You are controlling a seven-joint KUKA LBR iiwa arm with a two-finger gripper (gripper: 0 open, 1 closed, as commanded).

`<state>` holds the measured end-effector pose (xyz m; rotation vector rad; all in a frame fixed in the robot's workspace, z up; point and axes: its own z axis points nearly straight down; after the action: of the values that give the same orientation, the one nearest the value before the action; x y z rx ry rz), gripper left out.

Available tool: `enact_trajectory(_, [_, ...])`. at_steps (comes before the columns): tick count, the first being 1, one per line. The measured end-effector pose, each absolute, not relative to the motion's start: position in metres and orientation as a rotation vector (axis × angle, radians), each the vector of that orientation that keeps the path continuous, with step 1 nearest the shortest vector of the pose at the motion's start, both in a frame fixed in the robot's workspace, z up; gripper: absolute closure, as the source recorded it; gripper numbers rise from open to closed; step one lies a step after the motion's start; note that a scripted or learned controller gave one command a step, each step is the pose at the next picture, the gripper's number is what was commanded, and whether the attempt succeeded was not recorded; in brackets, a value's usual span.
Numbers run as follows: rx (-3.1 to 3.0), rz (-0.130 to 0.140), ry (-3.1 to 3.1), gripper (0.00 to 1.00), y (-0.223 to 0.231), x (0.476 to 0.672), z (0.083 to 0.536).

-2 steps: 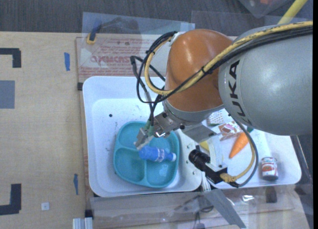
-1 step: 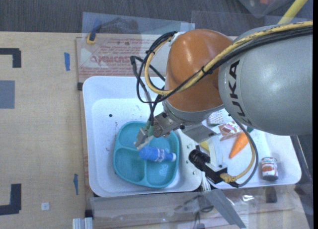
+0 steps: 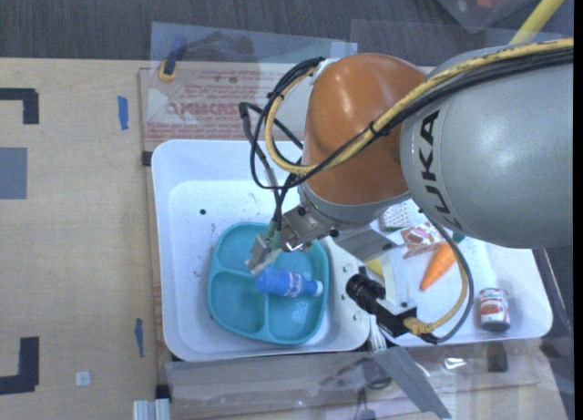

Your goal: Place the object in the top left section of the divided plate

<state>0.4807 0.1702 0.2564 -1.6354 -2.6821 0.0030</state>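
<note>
While the blue bottle (image 3: 288, 284) lies on its side across the middle of the teal divided plate (image 3: 228, 304), resting over the ridges between sections and not in the top left one, the jaws (image 3: 264, 254) hang just above its upper left end, and whether they are spread or pressed together cannot be told from here. To finish well, the bottle would probably want gripping across its narrow body, lifting clear of the dividers, then lowering wholly inside the upper left compartment so it cannot roll back over a ridge. The plate sits in the left white bin (image 3: 178, 227); the right white bin (image 3: 533, 304) holds an orange carrot (image 3: 438, 265), a small red-labelled jar (image 3: 493, 308) and some flat packets. Both bins rest on a pale wooden counter (image 3: 73, 227) marked with blue tape (image 3: 122, 112), dark carpet beyond.
</note>
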Motion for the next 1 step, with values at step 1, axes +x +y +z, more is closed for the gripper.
enact_trajectory(1, [-1.645,0.006,-2.672,0.0,0.1188,0.4792,0.1575])
